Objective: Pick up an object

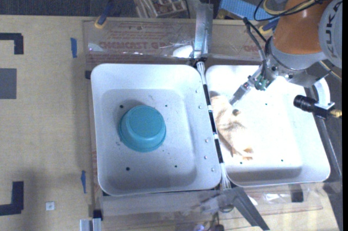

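Scene: We look down at a slant on two shallow white bins side by side on a wooden bench, the left bin (109, 83) and the right bin (310, 170), touching along a shared middle edge.

Arm: We see the grey arm (304, 23), with its orange band, reaching in from the right and angled down over the right bin.

Gripper: We see the gripper (237, 97) as one thin dark tip pointing down and left over the right bin's upper left area. We cannot tell how its jaws stand, and nothing shows held in it.

Objects: A blue bowl (142, 127) sits upside down near the middle of the left bin. A pale tan cloth-like item (231, 129) lies crumpled along the left side of the right bin, just below the tip. A small dark speck rests near its upper part.

Position: We judge the tip to be close above the tan item; contact is unclear under the glare.

Risks: We think the soft, flat item could slip out or be only partly pinched. The bright washed-out floor hides its edges. A descent too near the bin wall could strike the rim.
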